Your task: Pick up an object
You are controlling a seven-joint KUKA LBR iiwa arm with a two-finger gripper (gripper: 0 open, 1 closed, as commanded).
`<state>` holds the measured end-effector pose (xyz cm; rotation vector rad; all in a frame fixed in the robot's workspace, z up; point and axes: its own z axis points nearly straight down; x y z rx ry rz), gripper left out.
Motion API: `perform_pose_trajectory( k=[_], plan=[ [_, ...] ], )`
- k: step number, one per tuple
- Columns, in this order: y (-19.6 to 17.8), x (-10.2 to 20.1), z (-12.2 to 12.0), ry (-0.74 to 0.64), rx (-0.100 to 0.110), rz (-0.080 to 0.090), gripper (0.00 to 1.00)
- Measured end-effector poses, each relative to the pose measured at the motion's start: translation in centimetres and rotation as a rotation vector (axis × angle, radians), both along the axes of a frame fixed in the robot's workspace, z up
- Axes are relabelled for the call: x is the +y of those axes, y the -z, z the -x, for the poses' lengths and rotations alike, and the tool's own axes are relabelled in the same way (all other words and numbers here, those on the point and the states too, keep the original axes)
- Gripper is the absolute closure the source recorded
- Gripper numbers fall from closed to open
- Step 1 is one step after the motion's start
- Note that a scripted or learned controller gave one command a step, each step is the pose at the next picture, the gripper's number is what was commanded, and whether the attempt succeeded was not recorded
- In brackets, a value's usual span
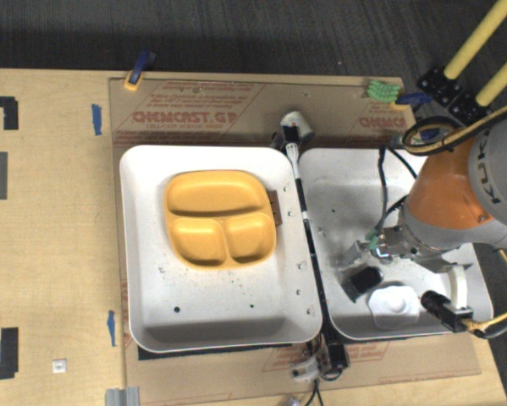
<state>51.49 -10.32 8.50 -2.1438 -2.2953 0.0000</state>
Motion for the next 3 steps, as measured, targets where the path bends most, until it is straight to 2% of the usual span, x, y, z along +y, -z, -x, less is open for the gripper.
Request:
perform_pose_trajectory(
  k=[1, 2, 3],
  plan=[
    [0.0, 0.4, 3.5, 0.089, -0.001, -0.001, 0.00],
    [-1.0, 0.5, 3.4, 0.089, -0.003, -0.003, 1.00],
    [-9.9, 7.3, 3.5, 0.345, -0.001, 0.000, 1.00]
  ],
)
